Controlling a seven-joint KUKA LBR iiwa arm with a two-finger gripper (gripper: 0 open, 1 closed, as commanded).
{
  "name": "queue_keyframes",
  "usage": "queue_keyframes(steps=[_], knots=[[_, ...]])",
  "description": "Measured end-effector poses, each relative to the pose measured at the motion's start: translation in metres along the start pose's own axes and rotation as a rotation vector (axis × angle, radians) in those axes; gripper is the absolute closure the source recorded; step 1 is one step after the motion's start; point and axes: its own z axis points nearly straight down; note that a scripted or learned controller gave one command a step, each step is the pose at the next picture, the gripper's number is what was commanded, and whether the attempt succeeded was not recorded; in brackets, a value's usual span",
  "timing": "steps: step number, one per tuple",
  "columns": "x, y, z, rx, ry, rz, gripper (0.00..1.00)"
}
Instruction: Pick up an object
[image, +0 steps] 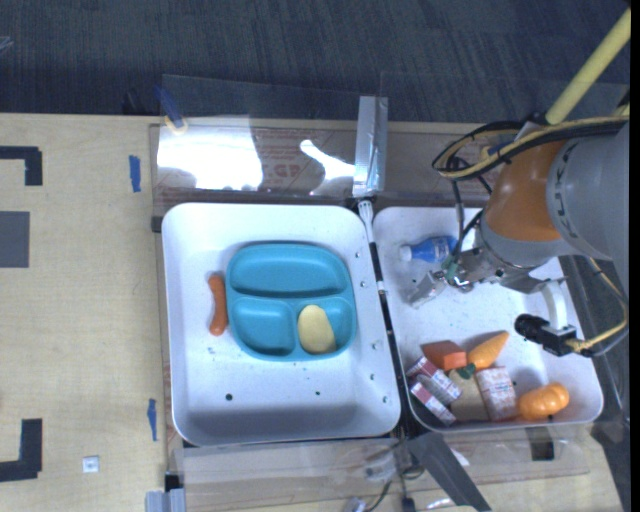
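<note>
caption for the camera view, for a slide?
Gripper low in right bin near blue bottle; left bin holds blue tray.

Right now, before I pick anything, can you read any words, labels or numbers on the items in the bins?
None can be read.
Cartons in the right bin: red and white print, too blurred.
Small jar: label too small.
Blue bottle by the tool: no legible label.
Blue tray in the left bin: no text seen.

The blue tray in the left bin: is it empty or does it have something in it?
Not empty. The blue tray holds one yellow, potato-like object in its lower right compartment. The orange sausage-shaped object lies outside it, on the bin floor by its left edge.
</note>
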Motion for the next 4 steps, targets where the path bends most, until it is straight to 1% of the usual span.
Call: queue_keyframes(steps=[1,2,3,4], knots=[[0.030,0.064,-0.104,-0.006,0.000,0.049,0.00],[-0.016,0.072,-0.002,0.001,0.000,0.063,0.00],[-0.015,0.074,-0.014,-0.003,-0.004,0.060,1.00],[0.010,0.079,-0.103,-0.004,-0.001,0.094,1.00]])
